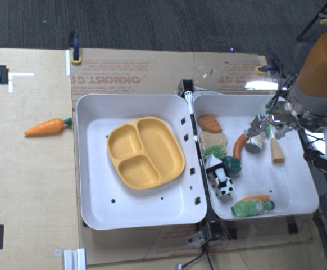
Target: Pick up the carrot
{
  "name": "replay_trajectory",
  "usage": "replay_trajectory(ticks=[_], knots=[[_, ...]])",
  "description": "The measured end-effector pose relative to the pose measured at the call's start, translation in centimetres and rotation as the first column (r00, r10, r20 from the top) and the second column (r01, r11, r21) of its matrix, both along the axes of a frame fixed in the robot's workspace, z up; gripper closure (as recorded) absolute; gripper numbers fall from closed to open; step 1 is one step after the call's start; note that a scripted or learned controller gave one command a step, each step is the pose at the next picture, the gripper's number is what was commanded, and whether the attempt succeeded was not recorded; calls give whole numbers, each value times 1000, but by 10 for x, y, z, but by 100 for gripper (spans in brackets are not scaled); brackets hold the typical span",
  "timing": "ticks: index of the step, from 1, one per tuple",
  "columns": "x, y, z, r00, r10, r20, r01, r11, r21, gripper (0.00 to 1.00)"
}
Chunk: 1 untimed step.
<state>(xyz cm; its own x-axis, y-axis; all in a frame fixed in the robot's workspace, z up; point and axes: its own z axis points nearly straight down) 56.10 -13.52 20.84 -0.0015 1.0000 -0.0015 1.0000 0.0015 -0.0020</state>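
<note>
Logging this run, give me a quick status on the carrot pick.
Gripper over right bin, nothing visibly held. Carrot on bench outside the bins, far left. Yellow divided plate in left bin between them.

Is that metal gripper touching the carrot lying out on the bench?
Apart. In the camera view the carrot lies on the bench left of both bins, while the gripper is over the right bin.

An orange, tapered toy carrot (45,127) with a small green stalk stub lies flat on its side on the pale wooden worktop (23,196), outside both bins and to the left of the left white bin (85,167). Its long axis runs almost level across the view, tilted slightly, with the pointed tip toward the left and the green end just beside the bin's left wall. Nothing touches it.
</note>
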Motion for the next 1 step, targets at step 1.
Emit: replay_trajectory(ticks=[1], knots=[[-74,-13,-55,928,373,1,-373,928,2,0]])
